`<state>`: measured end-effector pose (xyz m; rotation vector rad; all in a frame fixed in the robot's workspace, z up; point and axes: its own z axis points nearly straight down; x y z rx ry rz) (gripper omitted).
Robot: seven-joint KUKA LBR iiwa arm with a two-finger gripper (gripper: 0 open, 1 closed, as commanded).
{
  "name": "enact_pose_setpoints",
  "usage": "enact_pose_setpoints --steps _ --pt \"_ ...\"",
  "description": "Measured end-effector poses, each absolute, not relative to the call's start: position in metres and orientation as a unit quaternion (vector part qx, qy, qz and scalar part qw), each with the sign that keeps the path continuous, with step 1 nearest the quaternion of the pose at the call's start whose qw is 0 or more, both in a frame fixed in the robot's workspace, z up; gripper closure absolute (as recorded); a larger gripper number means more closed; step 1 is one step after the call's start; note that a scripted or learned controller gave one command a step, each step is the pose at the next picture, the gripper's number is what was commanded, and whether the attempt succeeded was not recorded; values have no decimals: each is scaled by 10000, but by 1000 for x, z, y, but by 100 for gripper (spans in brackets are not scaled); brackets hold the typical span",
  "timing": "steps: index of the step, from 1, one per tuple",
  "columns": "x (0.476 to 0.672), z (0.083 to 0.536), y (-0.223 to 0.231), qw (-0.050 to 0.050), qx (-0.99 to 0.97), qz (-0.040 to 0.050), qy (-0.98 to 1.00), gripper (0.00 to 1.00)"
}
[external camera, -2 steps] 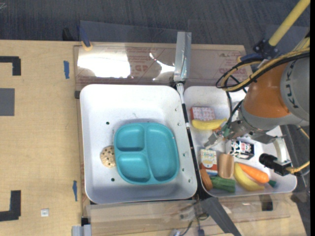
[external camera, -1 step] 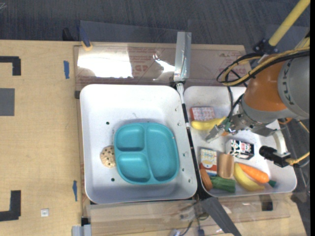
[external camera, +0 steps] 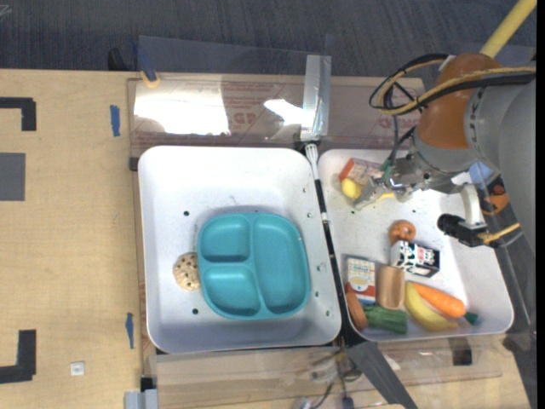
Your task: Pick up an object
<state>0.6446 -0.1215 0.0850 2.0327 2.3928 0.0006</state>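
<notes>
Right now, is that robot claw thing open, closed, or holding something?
Gripper: cannot be told; it sits low in the right white bin, against a yellow lemon-like toy and a clear wrapped packet.

Pincer (external camera: 383, 186) over right bin (external camera: 490, 267); teal tray (external camera: 253, 264) left.

Arm cut off at the right; small items in the right bin hard to read

The arm (external camera: 498, 118) runs out of the picture at the right edge, so its upper links are unseen. The gripper (external camera: 393, 180) sits over a clutter of packets near the right bin's (external camera: 502, 313) far left corner, and its fingers are too small and tangled with them to read. The cookie (external camera: 186, 271) is partly tucked under the teal tray's (external camera: 254, 264) left rim. The red item (external camera: 356, 312) at the near edge is half-covered.
</notes>
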Motion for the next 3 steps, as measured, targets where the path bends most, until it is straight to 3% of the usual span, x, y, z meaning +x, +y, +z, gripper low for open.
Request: enact_pose_setpoints --steps 1,2,3 --pt "480 86 -153 11 6010 -2 7992 0" --pt "552 86 -118 46 6039 27 7970 0" --pt "593 86 -121 26 6399 12 7684 0"
